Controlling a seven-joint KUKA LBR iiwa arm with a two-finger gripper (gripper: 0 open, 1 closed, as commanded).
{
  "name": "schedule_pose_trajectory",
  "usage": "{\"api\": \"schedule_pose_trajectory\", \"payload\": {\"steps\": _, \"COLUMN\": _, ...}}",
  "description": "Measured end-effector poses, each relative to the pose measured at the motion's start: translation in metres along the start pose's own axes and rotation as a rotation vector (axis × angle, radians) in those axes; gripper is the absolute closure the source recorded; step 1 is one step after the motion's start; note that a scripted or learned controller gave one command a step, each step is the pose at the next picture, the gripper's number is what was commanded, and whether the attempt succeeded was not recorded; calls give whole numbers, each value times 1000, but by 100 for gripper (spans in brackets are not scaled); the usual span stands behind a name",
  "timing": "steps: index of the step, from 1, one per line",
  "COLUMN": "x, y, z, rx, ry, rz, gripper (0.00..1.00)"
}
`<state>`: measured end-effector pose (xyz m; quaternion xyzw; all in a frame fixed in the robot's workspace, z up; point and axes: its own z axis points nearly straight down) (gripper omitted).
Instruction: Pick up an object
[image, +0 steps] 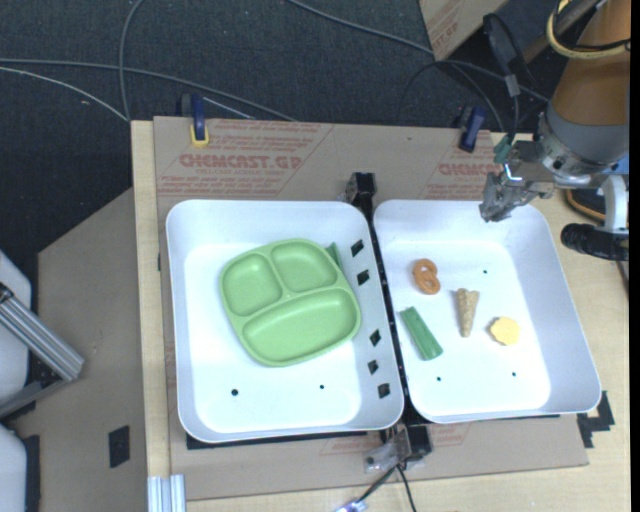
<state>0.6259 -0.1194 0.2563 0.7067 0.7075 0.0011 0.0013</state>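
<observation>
The right bin (560, 330) holds an orange ring-shaped piece (427, 277), a green stick (421, 333), a tan cone (467, 310) and a yellow chunk (505, 331). My gripper (497, 205) hangs over the far rim of this bin, up and to the right of the orange ring. Nothing shows between its fingers. The arm's orange band sits at the upper right corner of the view.
A green divided plate (290, 300) lies in the left bin (200, 330). Black clips run along the divider between the bins. Blue clamps (199, 118) hold the cardboard base at the back. Cables trail over the dark floor behind.
</observation>
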Motion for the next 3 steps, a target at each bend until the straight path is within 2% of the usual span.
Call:
{"api": "schedule_pose_trajectory", "payload": {"steps": 1, "x": 59, "y": 6, "z": 12, "rx": 6, "ry": 4, "rz": -5, "gripper": 100}}
{"api": "schedule_pose_trajectory", "payload": {"steps": 2, "x": 105, "y": 9, "z": 10, "rx": 4, "ry": 3, "rz": -4, "gripper": 100}}
{"api": "schedule_pose_trajectory", "payload": {"steps": 3, "x": 170, "y": 9, "z": 14, "rx": 5, "ry": 3, "rz": -6, "gripper": 100}}
